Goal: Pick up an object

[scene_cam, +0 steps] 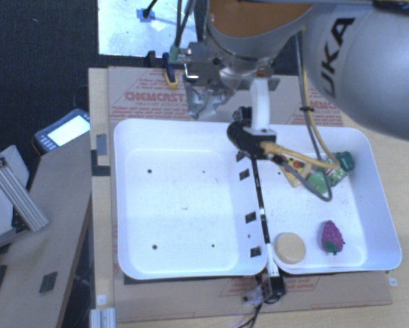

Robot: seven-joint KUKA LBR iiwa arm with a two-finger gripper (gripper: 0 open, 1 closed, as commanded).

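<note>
The right bin [378, 203] holds a purple grape-like toy [332, 236] near its front right. A beige round disc [289, 247] lies by the front left corner of that bin. At its back sit a green piece [345, 160] and a green and yellow packet [315, 178], partly crossed by the robot's yellow cable. My gripper [204, 103] hangs over the back rim of the left bin [132, 203], well away from all these things. Nothing shows in its grasp.
Both bins rest on a cardboard sheet [146, 94]. A small screen device [63, 130] and a metal rail [14, 190] lie left of the bench. The big grey arm [354, 39] covers the upper right.
</note>
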